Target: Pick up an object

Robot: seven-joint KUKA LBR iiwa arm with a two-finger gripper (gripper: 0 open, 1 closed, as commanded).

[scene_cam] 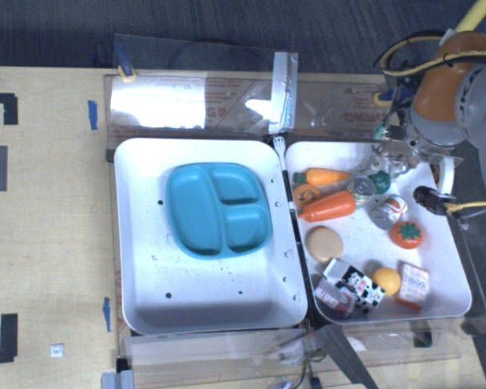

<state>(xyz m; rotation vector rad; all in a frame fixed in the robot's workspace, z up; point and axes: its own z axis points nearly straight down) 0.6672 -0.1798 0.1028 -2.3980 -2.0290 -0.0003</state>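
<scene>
My gripper (386, 159) reaches down into the back of the right bin (458, 258), below the grey wrist and orange band. Right under it lie a small teal piece (381, 182) and a clear glassy item (363, 187). Close by are a small carrot (327, 176), a larger carrot (328, 207), an orange pepper (304, 194), a clear round item with red marks (388, 210) and a tomato (407, 233). Whether anything is in the gripper is hidden by its body.
The left bin (138, 282) holds a blue divided plate (219, 209). At the right bin's front lie a tan round disc (324, 242), a yellow lemon (386, 280), a cow-patterned toy (360, 285), a red and white box (413, 285) and a dark packet (334, 292). Cables (405, 51) loop above the wrist.
</scene>
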